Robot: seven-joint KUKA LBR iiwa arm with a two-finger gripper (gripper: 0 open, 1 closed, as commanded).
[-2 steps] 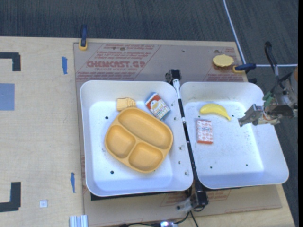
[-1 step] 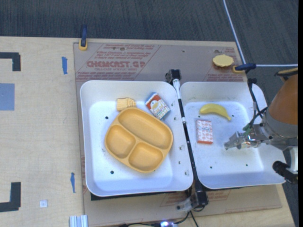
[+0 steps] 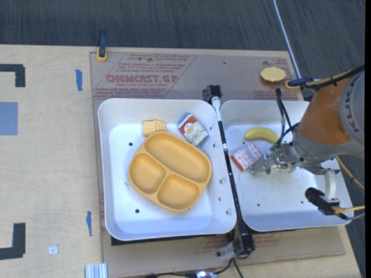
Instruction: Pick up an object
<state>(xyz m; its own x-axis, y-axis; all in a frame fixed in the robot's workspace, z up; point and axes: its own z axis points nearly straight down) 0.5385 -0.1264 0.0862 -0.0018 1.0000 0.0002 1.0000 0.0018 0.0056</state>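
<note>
The hand [image 3: 264,165] is reaching into the right bin [image 3: 290,216] and touching a red-and-white packet [image 3: 246,156]; if it is gripping, I cannot tell. A banana [image 3: 261,134] is lying just behind them.

We see two white bins [image 3: 110,155] on a tan bench [image 3: 46,172]. The tray [image 3: 169,171] is yellow-orange, and the small block [image 3: 153,126] by it pale yellow. The carton [image 3: 192,130] is blue, white and red. Just beside the jaws lies a red-and-white packet [image 3: 246,156], and near them a yellow banana [image 3: 261,134]. The arm [image 3: 330,123] is grey with an orange band. A yellow disc [image 3: 273,75] sits on brown board with red lettering [image 3: 142,78].
</note>
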